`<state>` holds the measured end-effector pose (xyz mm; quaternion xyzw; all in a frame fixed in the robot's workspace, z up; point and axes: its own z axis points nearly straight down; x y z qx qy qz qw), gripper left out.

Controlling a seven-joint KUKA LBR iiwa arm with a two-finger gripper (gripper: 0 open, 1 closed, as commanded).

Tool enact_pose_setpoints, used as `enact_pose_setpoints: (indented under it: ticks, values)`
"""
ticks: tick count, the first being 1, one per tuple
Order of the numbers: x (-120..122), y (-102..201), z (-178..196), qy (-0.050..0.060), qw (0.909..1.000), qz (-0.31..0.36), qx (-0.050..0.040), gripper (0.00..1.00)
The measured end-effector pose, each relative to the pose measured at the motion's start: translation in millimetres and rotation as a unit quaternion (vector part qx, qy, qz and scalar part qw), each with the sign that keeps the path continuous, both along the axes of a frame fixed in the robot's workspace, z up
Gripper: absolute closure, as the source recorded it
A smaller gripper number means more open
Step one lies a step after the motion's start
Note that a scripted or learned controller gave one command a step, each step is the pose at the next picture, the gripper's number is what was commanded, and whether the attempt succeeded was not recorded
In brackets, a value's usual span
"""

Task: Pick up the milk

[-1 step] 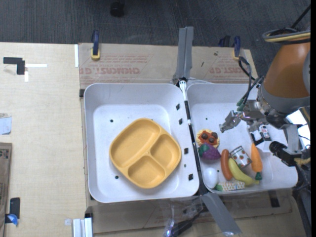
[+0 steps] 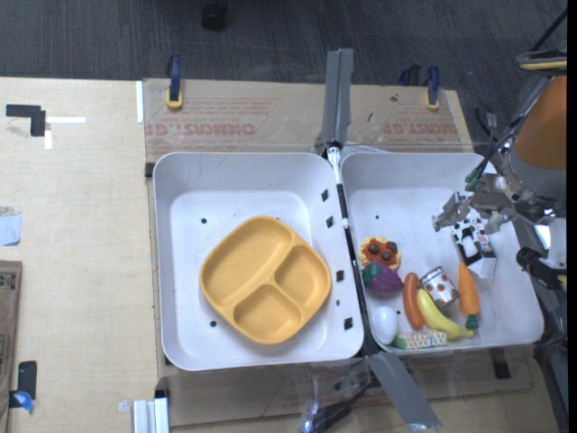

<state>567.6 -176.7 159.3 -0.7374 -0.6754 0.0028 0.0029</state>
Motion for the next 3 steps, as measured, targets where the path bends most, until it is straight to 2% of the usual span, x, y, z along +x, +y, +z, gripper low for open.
enact_pose_setpoints:
  ticks: [1, 2, 3]
  values:
    - [10, -29, -57, -0.005, 0.9999, -0.016, 0.0017, 0.00]
    - [-10, -33, 23, -0.003, 0.9946, -0.104, -0.0012, 0.00]
    - [-2, 10, 61, -0.003, 0.9988, -0.050, -0.0010, 0.00]
